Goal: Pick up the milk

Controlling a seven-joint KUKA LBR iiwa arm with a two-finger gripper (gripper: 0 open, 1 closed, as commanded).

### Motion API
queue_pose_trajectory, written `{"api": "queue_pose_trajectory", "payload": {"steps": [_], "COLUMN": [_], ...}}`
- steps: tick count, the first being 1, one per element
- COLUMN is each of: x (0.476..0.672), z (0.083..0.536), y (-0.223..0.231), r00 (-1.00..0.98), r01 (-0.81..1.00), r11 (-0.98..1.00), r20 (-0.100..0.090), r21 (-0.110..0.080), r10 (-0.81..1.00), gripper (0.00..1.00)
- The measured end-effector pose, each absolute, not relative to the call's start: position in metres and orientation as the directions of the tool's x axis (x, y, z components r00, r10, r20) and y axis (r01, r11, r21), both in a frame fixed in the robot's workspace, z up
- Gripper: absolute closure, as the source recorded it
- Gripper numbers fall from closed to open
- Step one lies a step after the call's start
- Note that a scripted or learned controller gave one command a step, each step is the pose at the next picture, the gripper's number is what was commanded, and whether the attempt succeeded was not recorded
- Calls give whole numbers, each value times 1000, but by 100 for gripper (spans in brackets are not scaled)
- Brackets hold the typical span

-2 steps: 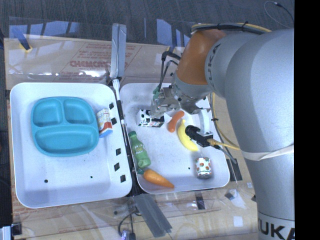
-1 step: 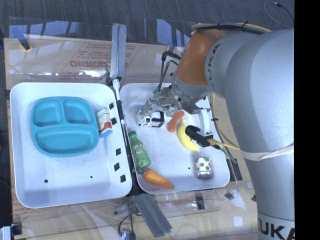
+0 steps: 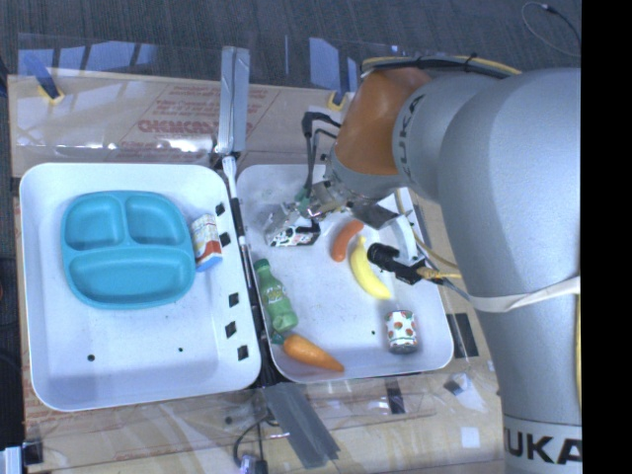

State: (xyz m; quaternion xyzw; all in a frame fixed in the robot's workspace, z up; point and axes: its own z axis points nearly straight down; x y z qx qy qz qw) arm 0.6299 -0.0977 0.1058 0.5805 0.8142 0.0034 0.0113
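Brightness: I read even, fairly bright light from overhead.
Glare: the white bins [image 3: 128, 373] look nearly blown out (the left one most).
Shadows: soft and short, pooling under the arm [image 3: 494, 196] on the right bin.
Sharpness: I get mild blur and coarse grain throughout.
Background: the floor [image 3: 148, 3] sits dim.

Bench [image 3: 128, 117] bears left bin [image 3: 39, 363], right bin [image 3: 434, 349].
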Motion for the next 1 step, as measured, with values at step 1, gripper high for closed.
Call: {"api": "queue_pose_trajectory", "payload": {"steps": [1], "x": [630], "z": [106], "y": [-97], "r00": [-326], "r01": [945], "r11": [326], "r20": [-14], "r21": [19], "r10": [945], "gripper": [0]}}
